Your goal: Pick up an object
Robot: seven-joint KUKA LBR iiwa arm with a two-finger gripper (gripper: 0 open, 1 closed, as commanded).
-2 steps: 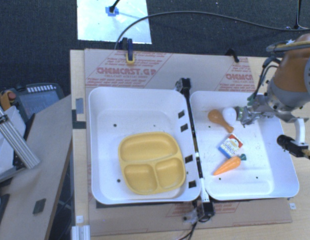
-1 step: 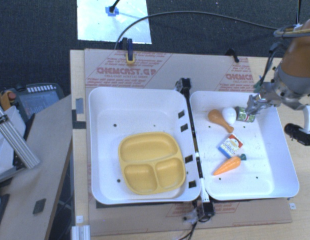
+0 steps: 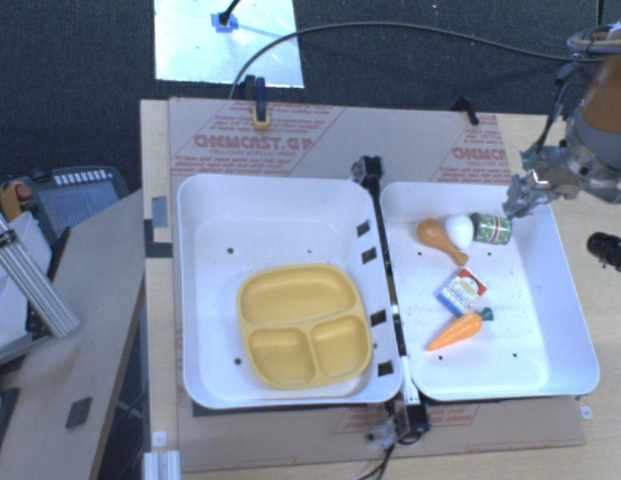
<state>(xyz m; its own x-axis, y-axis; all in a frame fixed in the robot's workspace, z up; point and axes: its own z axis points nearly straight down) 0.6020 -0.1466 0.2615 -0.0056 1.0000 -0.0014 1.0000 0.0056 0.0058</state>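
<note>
Dark carpet ran round a cardboard-topped bench with two white bins side by side. The gripper (image 3: 520, 196) hung at the far right edge of the right bin (image 3: 565, 268), just beside a small green-labelled jar (image 3: 491, 229) lying on its side. Honestly couldn't tell how the jaws were set, too small and blurry, and nothing showed between them. Best bet, I reckon, was coming straight down over the jar and closing across its short side so it didn't roll. A toy drumstick (image 3: 445, 236) touched the jar's left end and could've got nudged. A little carton (image 3: 462, 291) and toy carrot (image 3: 456, 331) lay nearer, well out of it. A yellow divided plate (image 3: 303, 324) sat in the left bin (image 3: 205, 258).
</note>
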